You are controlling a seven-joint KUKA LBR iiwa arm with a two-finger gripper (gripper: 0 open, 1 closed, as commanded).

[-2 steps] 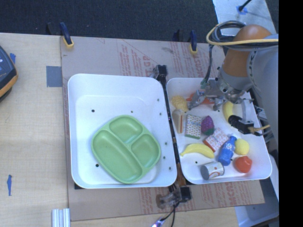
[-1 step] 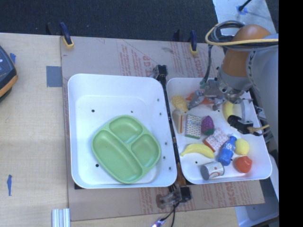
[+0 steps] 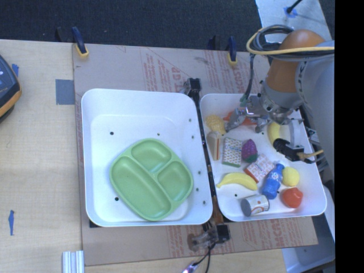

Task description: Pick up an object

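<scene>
The right bin (image 3: 318, 209) holds several small toys. Among them are a yellow banana (image 3: 238, 180), a purple grape bunch (image 3: 249, 150), a checkered card (image 3: 232, 151) and a pink and white box (image 3: 260, 166). A blue bottle (image 3: 273, 181), a lemon (image 3: 290, 177), a red tomato (image 3: 292, 197) and a small can (image 3: 254, 205) lie towards the front. My gripper (image 3: 251, 117) hangs low over the bin's far side, above a red-orange piece (image 3: 232, 117) and beside a yellow corn-like toy (image 3: 215, 124). A yellow object (image 3: 274, 131) lies just right of it.
The left bin (image 3: 94, 104) carries a green divided plate (image 3: 151, 178). Clamps hold the cardboard sheet (image 3: 142, 67) at its far edge. A dark device (image 3: 7, 90) sits at the bench's left edge. The arm's body (image 3: 296, 67) and cables overhang the right bin's far right corner.
</scene>
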